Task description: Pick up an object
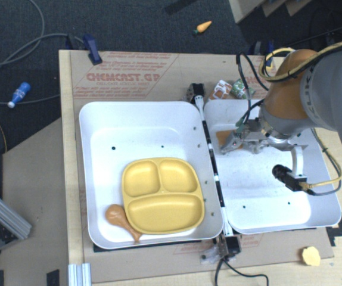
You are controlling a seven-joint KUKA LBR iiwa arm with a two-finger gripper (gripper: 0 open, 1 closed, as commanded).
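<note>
The bench [70, 159] carries two white bins side by side. In the left bin [99, 130] lies a yellow tray [161, 195] with three compartments, two small ones at the far side and one wide one nearer the camera; its corners are rounded and its surface looks smooth and glossy. Touching the tray's near left corner is an orange-tan drumstick [121, 218], bulbous at one end and narrowing to a thin handle that runs along the tray's edge toward the bin's front wall. The arm [314, 88] reaches over the right bin [266, 213], grey with an orange band, and its claw [238, 140] sits low near that bin's far left corner, just beside the wall between the bins. A small brownish thing [224, 137] lies right at the claw's tip, partly hidden, and what it is cannot be told. Whether the claw is apart or together cannot be told from this view. A small yellow piece [310, 255] rests on the bench beyond the right bin's near corner.
</note>
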